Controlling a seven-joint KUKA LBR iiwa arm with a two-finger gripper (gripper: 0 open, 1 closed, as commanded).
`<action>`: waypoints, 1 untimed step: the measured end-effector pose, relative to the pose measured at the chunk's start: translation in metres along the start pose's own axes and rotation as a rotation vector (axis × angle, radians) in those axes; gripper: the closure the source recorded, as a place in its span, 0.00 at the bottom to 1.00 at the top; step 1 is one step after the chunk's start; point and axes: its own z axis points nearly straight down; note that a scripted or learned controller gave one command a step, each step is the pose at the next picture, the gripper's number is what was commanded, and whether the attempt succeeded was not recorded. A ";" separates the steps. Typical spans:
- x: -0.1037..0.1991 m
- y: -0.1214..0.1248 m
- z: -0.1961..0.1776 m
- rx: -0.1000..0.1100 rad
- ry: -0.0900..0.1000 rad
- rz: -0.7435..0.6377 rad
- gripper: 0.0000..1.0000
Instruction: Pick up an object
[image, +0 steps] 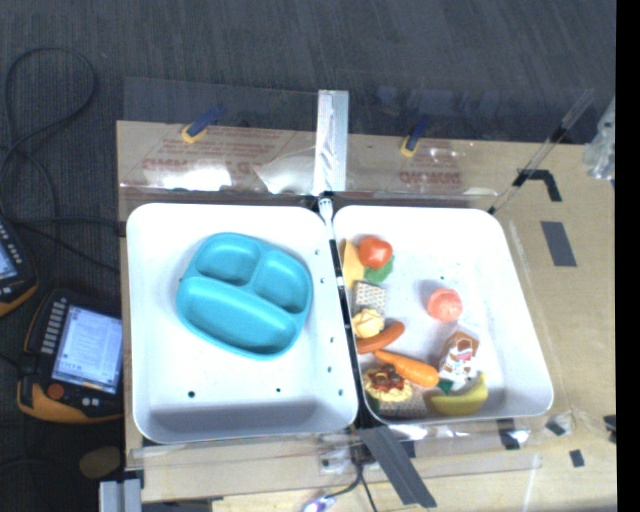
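**Two white bins, toy food packed in the right one**

We see two shallow white bins side by side on the worktop (570, 300), which looks like flat brown cardboard or wood w/ dark tape marks. Both bins are smooth, glossy plastic w/ rounded corners.

The left bin (160, 400) carries a blue divided plate (245, 292): oval shape, smooth plastic, three compartments, lying tilted diag. near the bin centre.

The right bin (500, 260) holds the small things for picking, all of them toy food, mostly along its left wall and front edge:
- a tomato (375, 251), round, red w/ green leaf part, at the back left, touching a yellow piece (351, 262) beside the wall;
- a checkered piece (369, 296), square and pale, just in front of the tomato;
- a pale roll (367, 323) lying on an orange-red sausage (382, 337);
- a carrot (408, 368), long and tapered, orange;
- a pizza-like piece (387, 386), round w/ rough topping, at the front;
- a small carton (459, 360) w/ printed picture, boxy shape, touching a banana (458, 400), curved and yellow, at the front right;
- a red ball-like fruit (445, 304), matte, standing alone near the middle, apart from the rest.

Left of the worktop, a handheld pendant (75, 350) w/ a lit screen lies on the dark floor. As for the gripper, we cannot tell its state.
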 end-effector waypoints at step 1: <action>0.000 0.000 0.000 0.000 0.000 0.000 0.00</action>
